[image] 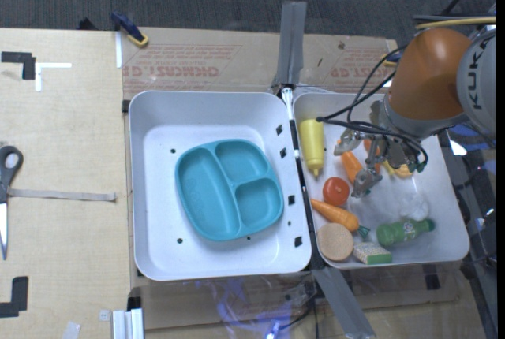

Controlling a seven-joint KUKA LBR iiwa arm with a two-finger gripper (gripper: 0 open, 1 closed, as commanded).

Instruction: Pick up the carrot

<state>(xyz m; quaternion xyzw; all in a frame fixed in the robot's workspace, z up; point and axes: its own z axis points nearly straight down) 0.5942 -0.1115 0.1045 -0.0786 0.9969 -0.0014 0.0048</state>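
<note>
Right bin [442,247]; fingers [364,181] above carrot [334,212]

Two white bins [142,195] — one blue tray [229,189], one yellow bottle [312,144], one tomato [336,190], one carrot [334,212], one green bottle [404,231]

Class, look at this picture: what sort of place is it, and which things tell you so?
Probably a robotics lab bench set up for picking trials. A grey arm with an orange band reaches over two shallow white bins, one holding toy food such as an orange carrot; cardboard lines the bench.
</note>
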